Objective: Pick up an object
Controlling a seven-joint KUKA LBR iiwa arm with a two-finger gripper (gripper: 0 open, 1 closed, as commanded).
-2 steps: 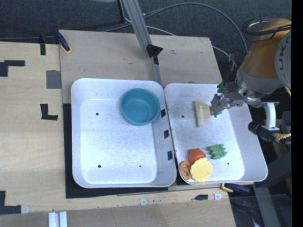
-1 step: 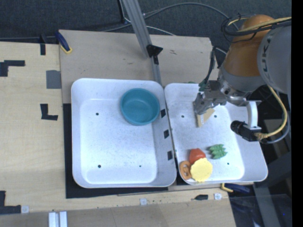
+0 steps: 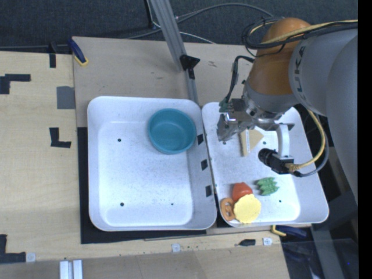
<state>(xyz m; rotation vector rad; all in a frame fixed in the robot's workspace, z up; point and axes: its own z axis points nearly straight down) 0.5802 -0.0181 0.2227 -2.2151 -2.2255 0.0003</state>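
Observation:
My gripper [image 3: 233, 139] hangs over the far part of the right bin [image 3: 302, 208], pointing down. Its two fingers stand apart, open, and only white bin floor shows between them. A small tan wedge [image 3: 254, 137] lies just to the right of the right finger [image 3: 244, 146], outside the gap. Near the front of this bin sit a red tomato-like piece [image 3: 242, 189], a yellow piece [image 3: 248, 208], an orange slice [image 3: 226, 209] and a small green item [image 3: 267, 185]. A blue bowl [image 3: 171, 131] stands in the far part of the left bin [image 3: 116, 173].
The bulky grey and orange arm [image 3: 279, 68] covers the right bin's far right corner. A black fitting with a yellow cable [image 3: 273, 158] hangs beside the gripper. A grey pole [image 3: 171, 31] slants across the bench behind the bins. The raised rims of the two bins meet at the middle.

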